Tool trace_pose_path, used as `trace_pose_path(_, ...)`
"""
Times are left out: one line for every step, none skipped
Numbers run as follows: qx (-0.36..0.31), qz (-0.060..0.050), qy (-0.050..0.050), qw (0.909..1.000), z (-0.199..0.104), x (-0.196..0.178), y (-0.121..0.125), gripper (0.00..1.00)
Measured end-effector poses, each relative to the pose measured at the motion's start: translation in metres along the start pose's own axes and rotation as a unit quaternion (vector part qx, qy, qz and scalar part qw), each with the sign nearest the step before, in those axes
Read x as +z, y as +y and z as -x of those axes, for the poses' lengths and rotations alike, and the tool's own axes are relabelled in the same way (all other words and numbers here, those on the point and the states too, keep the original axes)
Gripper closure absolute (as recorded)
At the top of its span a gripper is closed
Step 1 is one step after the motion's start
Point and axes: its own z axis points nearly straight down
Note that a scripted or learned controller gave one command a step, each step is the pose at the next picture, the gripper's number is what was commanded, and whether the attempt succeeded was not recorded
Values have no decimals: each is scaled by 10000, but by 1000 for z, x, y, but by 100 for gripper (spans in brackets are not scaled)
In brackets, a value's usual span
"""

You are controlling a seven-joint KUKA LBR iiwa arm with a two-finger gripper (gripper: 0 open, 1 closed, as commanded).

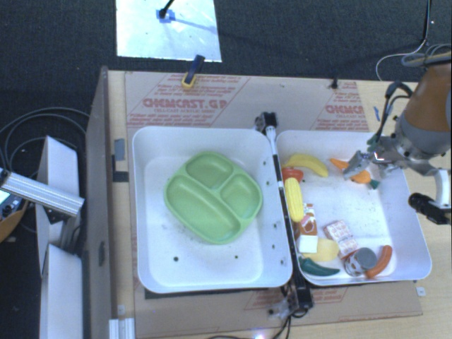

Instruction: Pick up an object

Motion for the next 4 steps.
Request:
trace_pose_path(-8,-36,27,10000,-60,32,5,0)
trace_pose_path(42,6,-10,10000,2,19,51,0)
trace_pose_path(22,24,-10,10000,-13,71,38,0)
trace_pose_path(41,-29,9,10000,-7,41,-2,0)
